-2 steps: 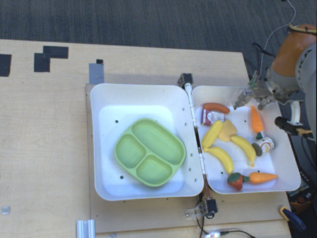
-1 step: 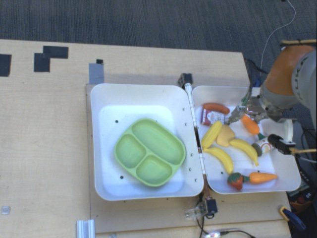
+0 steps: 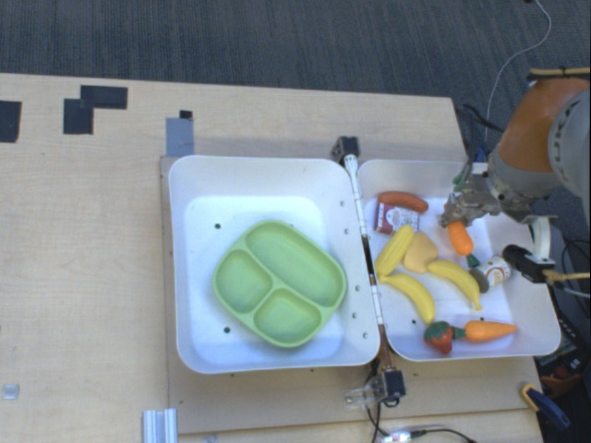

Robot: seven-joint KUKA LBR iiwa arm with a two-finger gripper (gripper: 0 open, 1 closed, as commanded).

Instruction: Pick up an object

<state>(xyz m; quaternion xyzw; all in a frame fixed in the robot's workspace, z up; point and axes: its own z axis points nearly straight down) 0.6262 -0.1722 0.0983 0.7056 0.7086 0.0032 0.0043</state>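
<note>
Two white bins side by side, touching along the middle rims. In the left bin [image 3: 208,212]: a green plate [image 3: 279,284] set toward the near side, with bare floor along the far and left walls. In the right bin [image 3: 522,305]: crowded through the middle, with open floor at the near right side and near the far wall. Near its far right rim, reaching in from the right: the gripper [image 3: 461,213], low over a small carrot [image 3: 459,239]; whether touching it, and whether apart or together, cannot tell. Left of that, by the middle rim: a sausage [image 3: 402,200], a red packet [image 3: 396,219] just below it, then corn [image 3: 394,251] beside a pale wedge [image 3: 421,252]. Nearer the camera: a left banana [image 3: 412,294] and a right banana [image 3: 460,281], slightly apart. Along the near rim: a long carrot [image 3: 490,331] touching a red fruit [image 3: 440,337]. Bare tan bench [image 3: 83,275] wide open to the left of both bins.
</note>
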